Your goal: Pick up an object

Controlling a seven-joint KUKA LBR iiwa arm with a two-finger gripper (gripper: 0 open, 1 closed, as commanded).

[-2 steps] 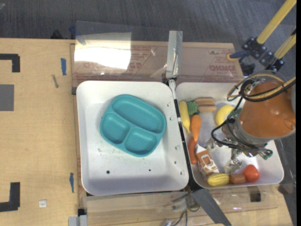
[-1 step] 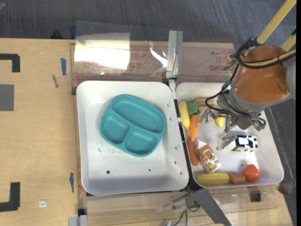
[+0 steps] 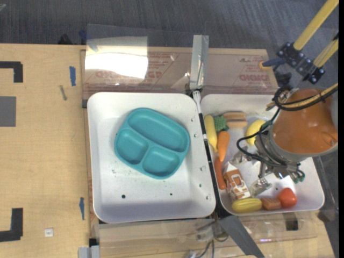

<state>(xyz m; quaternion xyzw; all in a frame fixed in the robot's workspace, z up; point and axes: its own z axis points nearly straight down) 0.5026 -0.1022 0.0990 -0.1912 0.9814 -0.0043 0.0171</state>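
Two white bins are seated side by side on the table (image 3: 37,144): the left bin (image 3: 102,198) carries a teal divided plate (image 3: 152,142), and the right bin (image 3: 312,195) carries a cluster of toy foods. A carrot (image 3: 222,147), a green piece (image 3: 220,124) and a bun (image 3: 235,116) are located at its far left, a carton (image 3: 235,179) at centre, and a yellow piece (image 3: 246,204), a brown piece (image 3: 271,202) and a tomato (image 3: 287,198) along its near edge. The claw (image 3: 263,183) is positioned low in the right bin, just right of the carton; whether it is spread or closed, and whether anything is gripped, cannot be determined.
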